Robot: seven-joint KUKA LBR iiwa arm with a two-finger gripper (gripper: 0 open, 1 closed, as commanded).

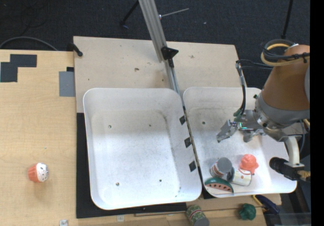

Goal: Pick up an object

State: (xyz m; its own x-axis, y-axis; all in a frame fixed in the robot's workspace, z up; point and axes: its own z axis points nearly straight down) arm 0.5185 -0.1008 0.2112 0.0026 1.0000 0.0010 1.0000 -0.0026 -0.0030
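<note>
Below the right bin's (202, 103) front edge lie a dark cylinder (194, 214) and a green lump (247, 212), beyond easy reach. Candidate objects — a cup (221, 167), a red-capped toy (247, 165) — crowd that bin's front corner. Gripper (230, 131) hovers above, apparently spread, pinching nothing — likely aligning to descend.

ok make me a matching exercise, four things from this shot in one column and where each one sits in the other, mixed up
Things
1. red and white toy with dots
2. watermelon slice toy
3. green object
4. gripper

Places
A. near the front rim of the right bin, beside a grey cup
B. on the wooden surface, left of both bins
C. above the floor of the right bin, near its middle
D. outside the bins, in front of the right bin's front right corner

Pairs: 1-B, 2-A, 3-D, 4-C
</note>
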